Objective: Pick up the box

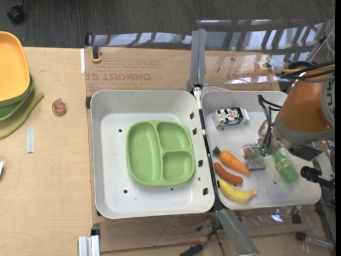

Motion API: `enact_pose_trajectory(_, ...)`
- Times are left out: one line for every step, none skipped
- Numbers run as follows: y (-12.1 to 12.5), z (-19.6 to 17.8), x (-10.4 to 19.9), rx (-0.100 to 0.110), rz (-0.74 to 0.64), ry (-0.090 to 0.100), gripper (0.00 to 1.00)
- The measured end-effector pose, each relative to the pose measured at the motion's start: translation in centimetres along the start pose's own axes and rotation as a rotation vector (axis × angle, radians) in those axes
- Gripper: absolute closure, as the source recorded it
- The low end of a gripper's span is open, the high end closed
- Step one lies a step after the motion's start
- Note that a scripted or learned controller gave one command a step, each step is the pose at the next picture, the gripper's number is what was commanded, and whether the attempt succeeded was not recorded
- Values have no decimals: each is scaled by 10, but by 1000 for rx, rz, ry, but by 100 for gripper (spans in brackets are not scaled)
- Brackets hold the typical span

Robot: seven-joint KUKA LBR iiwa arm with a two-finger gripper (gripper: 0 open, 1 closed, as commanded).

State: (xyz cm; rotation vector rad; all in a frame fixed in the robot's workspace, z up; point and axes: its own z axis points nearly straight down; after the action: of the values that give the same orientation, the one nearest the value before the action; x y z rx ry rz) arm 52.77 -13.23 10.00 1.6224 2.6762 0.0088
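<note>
The box (230, 116) lies untouched in the right bin (298, 196); the claw (262, 149), grip state unclear, hovers nearer the carrot (235, 162).

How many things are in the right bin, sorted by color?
Orange: 1, the carrot
Red: 1, the sausage
Yellow: 1, the banana
Green: 1, the bottle
White: 1, the box
Mixed colors: 1, the small packet under the claw
Total: 6
</note>
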Motion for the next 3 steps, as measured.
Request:
enact_pose_trajectory(-23,-1,-37,-5,-10,-5,100)
enact_pose_trajectory(18,-142,-6,12,-15,6,100)
enact_pose_trajectory(18,-142,-6,12,-15,6,0)
